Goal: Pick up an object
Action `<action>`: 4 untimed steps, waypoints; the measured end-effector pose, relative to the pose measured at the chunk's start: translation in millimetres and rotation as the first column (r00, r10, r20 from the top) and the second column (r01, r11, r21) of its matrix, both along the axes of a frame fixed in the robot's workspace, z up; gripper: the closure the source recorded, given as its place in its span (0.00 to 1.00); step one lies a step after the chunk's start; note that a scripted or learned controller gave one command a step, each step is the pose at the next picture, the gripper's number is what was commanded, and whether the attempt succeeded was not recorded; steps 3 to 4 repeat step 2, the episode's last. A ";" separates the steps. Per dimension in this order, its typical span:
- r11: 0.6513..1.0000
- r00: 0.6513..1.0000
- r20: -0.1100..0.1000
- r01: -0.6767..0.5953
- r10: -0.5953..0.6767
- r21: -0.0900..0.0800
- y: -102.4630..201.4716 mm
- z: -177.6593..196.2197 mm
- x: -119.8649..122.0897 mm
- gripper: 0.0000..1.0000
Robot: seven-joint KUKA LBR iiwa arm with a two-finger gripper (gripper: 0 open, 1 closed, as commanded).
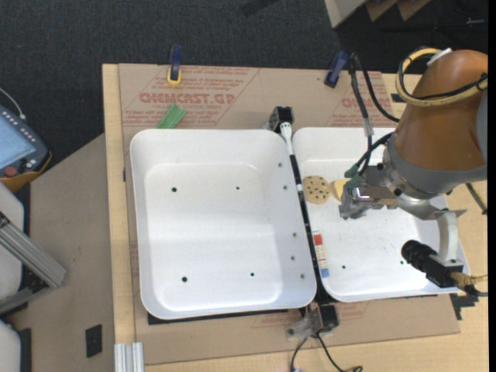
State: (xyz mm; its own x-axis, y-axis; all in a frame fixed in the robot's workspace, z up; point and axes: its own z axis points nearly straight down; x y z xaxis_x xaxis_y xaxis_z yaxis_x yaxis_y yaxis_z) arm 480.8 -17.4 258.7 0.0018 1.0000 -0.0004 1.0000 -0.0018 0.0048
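In the right bin (372, 281), near its left wall, lies a round tan cookie-like disc (315, 189) with dark spots. Just right of it a small yellow piece (339, 187) pokes out from under the arm. The gripper (353, 205) hangs low over the right bin's middle, a short way right of the disc and beside the yellow piece. A bit of green (353, 174) shows at the gripper's upper edge. The orange and grey wrist hides much of what is under it. I see nothing clearly held.
A long thin black stick (301, 200) with a red and blue label (320, 254) lies along the wall between the bins. The left bin (147, 208) stands beside it. A green scrap (172, 116) and two blue clamps (175, 62) sit on the cardboard behind.
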 end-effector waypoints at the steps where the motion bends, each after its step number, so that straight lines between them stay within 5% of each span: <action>1: 1.000 1.000 0.001 0.009 -0.009 -0.006 -121.3 18.8 -1.9 1.00; 2: 1.000 1.000 -0.010 -0.006 0.006 0.003 -60.0 -24.4 -1.7 1.00; 4: 1.000 1.000 -0.010 -0.006 0.006 0.003 -60.0 -24.4 -1.7 1.00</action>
